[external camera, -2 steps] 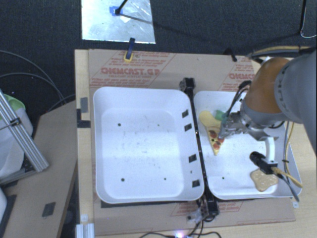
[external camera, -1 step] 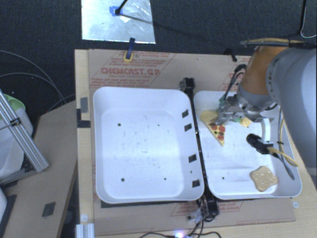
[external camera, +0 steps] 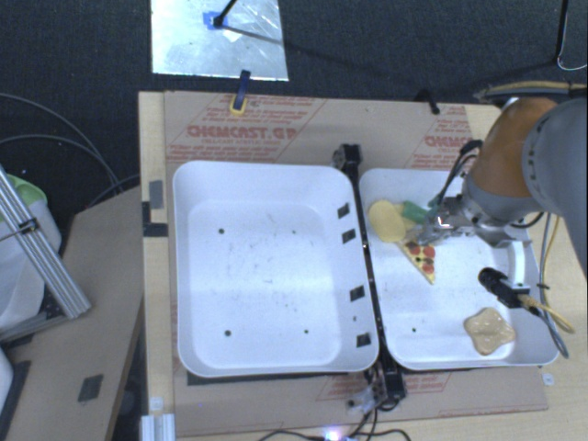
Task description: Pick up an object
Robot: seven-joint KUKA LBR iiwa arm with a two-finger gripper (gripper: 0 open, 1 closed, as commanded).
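Nearest me, a beige lump (external camera: 488, 330) lies untouched well clear of the pizza slice (external camera: 423, 257), and the gripper (external camera: 441, 220) hangs low just beyond that slice, whether wide or narrow I cannot tell, so I judge nothing lifted yet.

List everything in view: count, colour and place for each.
left bin: one, white, left on the bench
right bin: one, white, beside it
oval piece: one, yellow, right bin, far left part
small piece: one, green, right of the oval piece
pizza slice: one, orange with red spots, right bin's middle
lump: one, tan, right bin's near right corner
clamp: one, blue and yellow, bench's far edge
arm: one, grey with orange band, from the right
gripper: one, grey, by the small piece
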